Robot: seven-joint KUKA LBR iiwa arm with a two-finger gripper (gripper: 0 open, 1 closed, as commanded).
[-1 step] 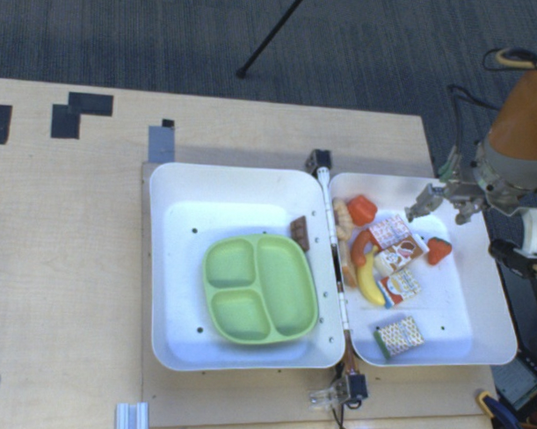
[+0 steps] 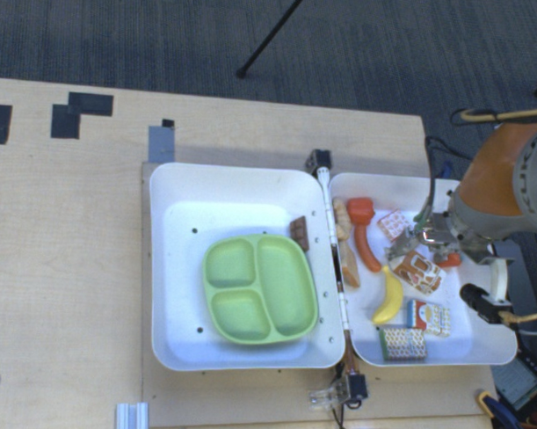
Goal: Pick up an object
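My gripper (image 2: 419, 242) hangs low over the right bin (image 2: 501, 351), near its middle right, at the end of the grey arm with the orange band (image 2: 499, 173). Directly under and beside it lie an orange patterned packet (image 2: 419, 272) and a white packet with red marks (image 2: 392, 224). A yellow banana (image 2: 389, 298) lies just left of and below the gripper. An orange-red carrot-shaped toy (image 2: 365, 232) and a tan bread stick (image 2: 345, 251) lie along the bin's left side. A small white box (image 2: 433, 318) and a green-speckled box (image 2: 403, 344) sit near the front.
The left bin (image 2: 175, 250) holds a green three-part plate (image 2: 261, 289) and a small brown piece (image 2: 299, 228) by its right wall. A ridge with a black clamp (image 2: 320, 160) divides the two bins. Wooden bench lies to the left.
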